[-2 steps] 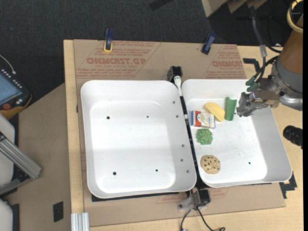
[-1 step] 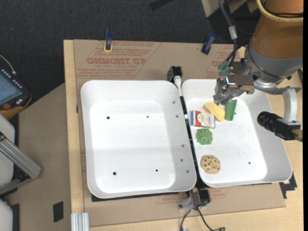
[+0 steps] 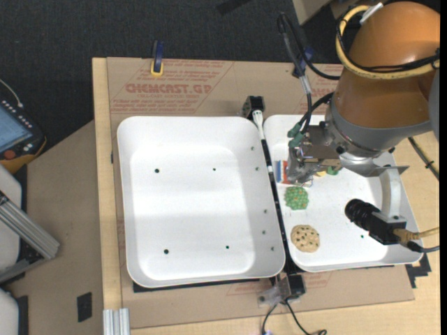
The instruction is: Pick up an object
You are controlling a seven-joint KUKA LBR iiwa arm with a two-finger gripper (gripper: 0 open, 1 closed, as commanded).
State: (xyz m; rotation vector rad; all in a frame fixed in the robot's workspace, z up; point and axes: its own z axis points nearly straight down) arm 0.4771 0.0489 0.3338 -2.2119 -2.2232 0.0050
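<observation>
The end effector [image 3: 304, 167] hung low in the right bin [image 3: 335, 253], just above a green object [image 3: 297, 198]; whether it was clenched or released could not be told. Nothing looked lifted yet, and a cookie [image 3: 305, 238] lay below.

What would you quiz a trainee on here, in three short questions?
1. True or false: the cookie and the green lump lie in the same bin.
2. Which lies nearer the gripper? A) the cookie B) the green lump C) both alike
3. Fill in: both things lie in the bin on the view's ____ side.
Key: 1 true; 2 B; 3 right, that is, the right bin.
</observation>
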